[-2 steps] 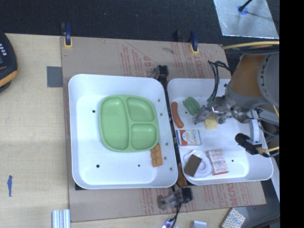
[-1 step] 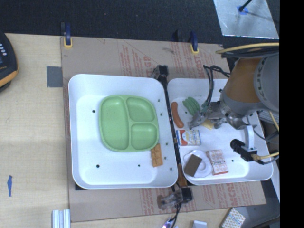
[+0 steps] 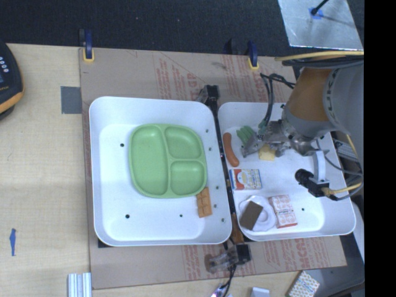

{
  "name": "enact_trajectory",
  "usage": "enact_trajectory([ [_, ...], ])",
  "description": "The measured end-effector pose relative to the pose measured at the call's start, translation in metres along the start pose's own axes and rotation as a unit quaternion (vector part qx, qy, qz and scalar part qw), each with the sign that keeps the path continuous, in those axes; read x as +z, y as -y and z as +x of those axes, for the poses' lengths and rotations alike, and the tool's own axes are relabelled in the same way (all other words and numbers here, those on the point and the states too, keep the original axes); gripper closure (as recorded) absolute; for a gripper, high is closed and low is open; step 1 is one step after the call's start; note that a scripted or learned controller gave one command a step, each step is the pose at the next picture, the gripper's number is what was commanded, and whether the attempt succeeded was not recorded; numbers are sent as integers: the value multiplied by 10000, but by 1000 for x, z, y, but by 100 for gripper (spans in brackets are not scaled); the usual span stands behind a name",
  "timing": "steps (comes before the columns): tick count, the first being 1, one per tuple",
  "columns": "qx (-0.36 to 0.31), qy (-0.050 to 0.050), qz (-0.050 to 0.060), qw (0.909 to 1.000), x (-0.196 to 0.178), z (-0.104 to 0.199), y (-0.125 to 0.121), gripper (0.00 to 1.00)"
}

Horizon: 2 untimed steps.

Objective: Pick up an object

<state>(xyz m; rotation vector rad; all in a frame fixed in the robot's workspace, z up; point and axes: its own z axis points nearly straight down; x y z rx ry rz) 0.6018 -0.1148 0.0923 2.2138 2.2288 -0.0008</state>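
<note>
Over the right bin the gripper sits low by a green item and yellow block; jaw state, can't tell. Better to centre on one piece, clear of the sausage, then descend straight

Brown cardboard sheet under both bins on the wooden bench, two blue clamps at the sheet's far edge, grey tape square beside its left edge, black-and-yellow device at the bench's left edge.
</note>
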Motion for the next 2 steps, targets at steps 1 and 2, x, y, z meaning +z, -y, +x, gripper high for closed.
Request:
enact_trajectory([
  [1, -3, -2, -11, 10000, 0, 22, -57, 0],
  [2, -11, 6, 29, 10000, -11, 20, -55, 100],
])
